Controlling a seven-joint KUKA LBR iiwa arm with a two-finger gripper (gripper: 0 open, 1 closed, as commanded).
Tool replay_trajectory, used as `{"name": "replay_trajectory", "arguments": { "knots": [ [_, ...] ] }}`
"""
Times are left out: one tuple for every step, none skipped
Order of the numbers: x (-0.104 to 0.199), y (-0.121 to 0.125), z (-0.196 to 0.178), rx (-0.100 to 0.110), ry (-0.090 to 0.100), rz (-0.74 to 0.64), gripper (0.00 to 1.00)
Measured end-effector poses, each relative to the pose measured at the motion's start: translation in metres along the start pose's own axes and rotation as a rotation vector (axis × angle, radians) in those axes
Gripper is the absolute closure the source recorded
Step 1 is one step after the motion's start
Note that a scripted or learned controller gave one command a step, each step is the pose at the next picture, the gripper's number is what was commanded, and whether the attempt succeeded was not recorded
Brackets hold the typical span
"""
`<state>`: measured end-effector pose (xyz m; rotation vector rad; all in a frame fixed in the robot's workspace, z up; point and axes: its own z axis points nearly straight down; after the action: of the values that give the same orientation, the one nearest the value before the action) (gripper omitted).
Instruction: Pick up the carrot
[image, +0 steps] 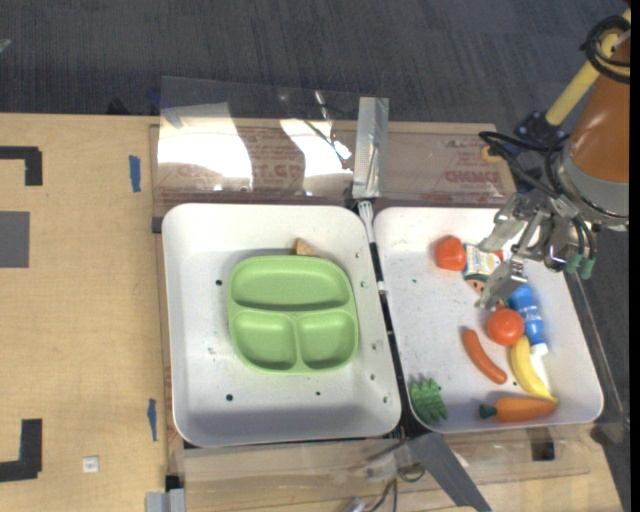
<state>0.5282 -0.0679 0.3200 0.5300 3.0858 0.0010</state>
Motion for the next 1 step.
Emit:
{"name": "replay_trajectory", "arguments": {
  "knots": [
    [0.0396, -0.034, 0.061, 0.002, 0.01, -0.047, 0.0]
  ]
}}
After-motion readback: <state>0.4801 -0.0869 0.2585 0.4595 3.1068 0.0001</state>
